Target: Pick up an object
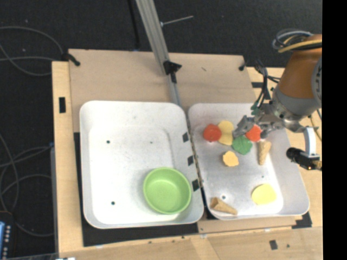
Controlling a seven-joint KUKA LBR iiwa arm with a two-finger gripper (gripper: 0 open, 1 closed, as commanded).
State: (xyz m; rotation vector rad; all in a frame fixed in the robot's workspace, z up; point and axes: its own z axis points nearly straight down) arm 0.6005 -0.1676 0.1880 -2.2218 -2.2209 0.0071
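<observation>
Beige bench [119, 80] bears 2 bins; gripper [250, 124] hovers over clustered toys [227, 137] in the right bin [290, 191], finger state unclear.

You have two white bins [135, 118] that look like smooth, slightly glossy plastic, speckled with dark flecks. The green bowl [167, 190] looks like matt plastic. The bench [119, 75] looks like bare matt board, and the slanted pole [152, 26] like brushed metal.
</observation>
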